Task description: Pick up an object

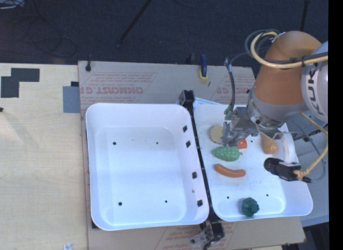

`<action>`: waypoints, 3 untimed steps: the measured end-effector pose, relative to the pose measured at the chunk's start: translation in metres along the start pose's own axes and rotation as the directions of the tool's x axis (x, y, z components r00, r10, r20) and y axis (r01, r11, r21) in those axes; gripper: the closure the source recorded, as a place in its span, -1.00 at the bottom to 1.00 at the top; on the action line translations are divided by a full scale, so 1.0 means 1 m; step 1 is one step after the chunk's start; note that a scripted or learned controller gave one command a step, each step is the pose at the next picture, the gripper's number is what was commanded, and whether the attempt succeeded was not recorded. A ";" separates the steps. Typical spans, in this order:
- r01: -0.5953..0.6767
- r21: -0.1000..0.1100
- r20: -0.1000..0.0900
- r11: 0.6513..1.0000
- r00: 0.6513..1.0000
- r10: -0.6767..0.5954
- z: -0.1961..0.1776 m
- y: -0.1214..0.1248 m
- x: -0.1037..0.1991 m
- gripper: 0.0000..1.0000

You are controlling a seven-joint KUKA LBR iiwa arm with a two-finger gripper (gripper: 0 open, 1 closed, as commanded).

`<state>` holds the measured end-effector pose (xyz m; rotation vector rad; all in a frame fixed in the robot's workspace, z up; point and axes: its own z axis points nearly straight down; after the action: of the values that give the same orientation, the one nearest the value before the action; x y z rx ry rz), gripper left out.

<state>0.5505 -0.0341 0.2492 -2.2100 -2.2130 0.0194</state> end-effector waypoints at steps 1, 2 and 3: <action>-0.007 -0.011 0.001 1.000 1.000 0.007 -0.003 -0.044 -0.050 1.00; -0.010 -0.012 0.002 1.000 1.000 0.010 0.023 -0.077 -0.123 1.00; 0.005 -0.022 0.001 1.000 1.000 -0.005 -0.049 -0.052 -0.059 1.00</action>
<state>0.4996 -0.0936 0.2995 -2.2156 -2.2302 -0.0045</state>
